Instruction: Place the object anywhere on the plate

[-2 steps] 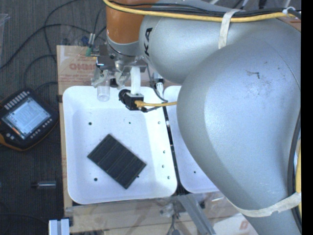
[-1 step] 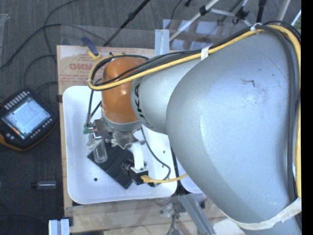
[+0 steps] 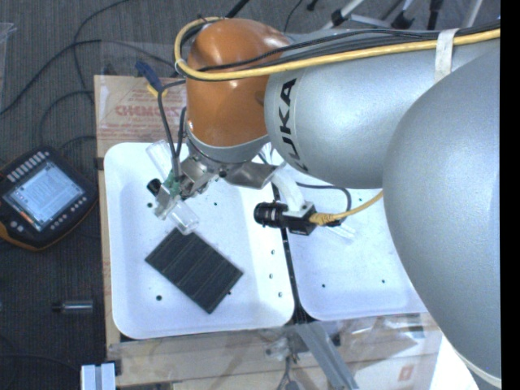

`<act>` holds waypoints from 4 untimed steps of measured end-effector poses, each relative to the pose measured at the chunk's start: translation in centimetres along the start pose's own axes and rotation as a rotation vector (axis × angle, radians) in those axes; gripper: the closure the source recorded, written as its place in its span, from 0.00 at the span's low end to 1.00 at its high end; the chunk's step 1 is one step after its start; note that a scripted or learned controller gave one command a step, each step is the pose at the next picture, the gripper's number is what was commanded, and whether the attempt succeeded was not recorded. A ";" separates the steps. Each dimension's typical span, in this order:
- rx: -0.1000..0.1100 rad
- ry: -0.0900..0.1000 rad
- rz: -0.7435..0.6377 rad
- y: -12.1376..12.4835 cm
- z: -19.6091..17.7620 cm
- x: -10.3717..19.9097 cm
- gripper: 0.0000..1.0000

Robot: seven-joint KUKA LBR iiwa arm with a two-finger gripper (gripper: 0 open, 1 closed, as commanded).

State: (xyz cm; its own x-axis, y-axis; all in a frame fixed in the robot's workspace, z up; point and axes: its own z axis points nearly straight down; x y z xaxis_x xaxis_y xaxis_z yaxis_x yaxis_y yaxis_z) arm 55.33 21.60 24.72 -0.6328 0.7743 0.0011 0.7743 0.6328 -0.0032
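We see the big grey arm (image 3: 390,136) up close. Its gripper (image 3: 172,187) hangs wide open, holding nothing, just above the dark plate (image 3: 194,270) in the left bin (image 3: 130,299).

Right bin (image 3: 357,287) largely behind arm (image 3: 390,128)

We take this for a robotics lab: a handheld black control pendant with a lit screen (image 3: 39,195) lies at the left, loose black cables (image 3: 106,31) trail across grey carpet (image 3: 49,80) in the upper left.
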 end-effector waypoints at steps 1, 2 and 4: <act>0.000 -0.001 -0.168 5.1 3.7 -3.7 1.00; -0.001 -0.003 -0.261 8.8 5.4 -6.1 1.00; -0.004 -0.005 -0.833 9.2 -11.9 -5.3 1.00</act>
State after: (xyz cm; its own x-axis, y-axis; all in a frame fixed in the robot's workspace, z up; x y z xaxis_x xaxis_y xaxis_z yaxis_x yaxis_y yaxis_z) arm 65.84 23.30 36.58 -0.9986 0.0531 -0.0026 0.0531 0.9986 0.0005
